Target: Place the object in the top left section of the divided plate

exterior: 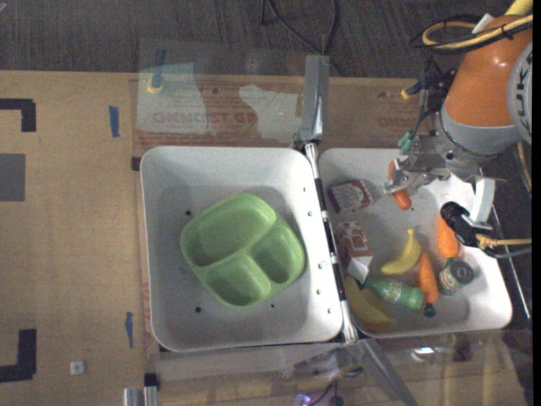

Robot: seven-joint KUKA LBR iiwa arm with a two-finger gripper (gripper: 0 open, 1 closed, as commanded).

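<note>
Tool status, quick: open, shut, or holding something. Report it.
Tool: over the right bin, with a small orange-red object at its tip; open, shut or holding cannot be told.

The arm (486, 74) is bulky and rounded, with a broad orange band over a grey shell. Yellow and black cables (461, 30) loop at its 11 o'clock side. Its wrist carries small metal parts with green bits, ending in a grey gripper (406, 180).
</note>
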